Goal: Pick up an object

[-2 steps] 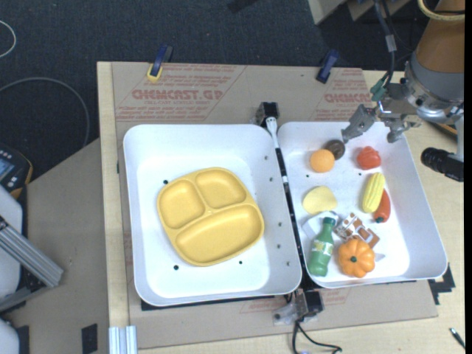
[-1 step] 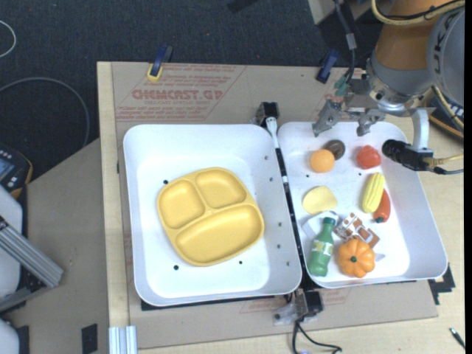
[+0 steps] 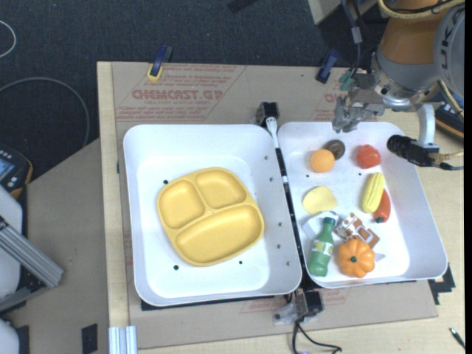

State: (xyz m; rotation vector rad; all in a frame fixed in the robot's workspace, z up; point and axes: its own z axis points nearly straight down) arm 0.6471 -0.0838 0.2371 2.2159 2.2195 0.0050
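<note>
While jaws point(image 3: 345, 121) hover above right bin point(image 3: 420, 220), orange point(image 3: 321, 161) lies below.

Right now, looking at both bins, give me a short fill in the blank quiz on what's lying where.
1. The yellow divided plate lies in the ____ bin.
2. The green bottle lies just left of the orange ____.
3. The gripper hovers over the right bin's ____ edge.
4. The plate has ____ compartments.

Missing words: left; pumpkin; far; three
</note>
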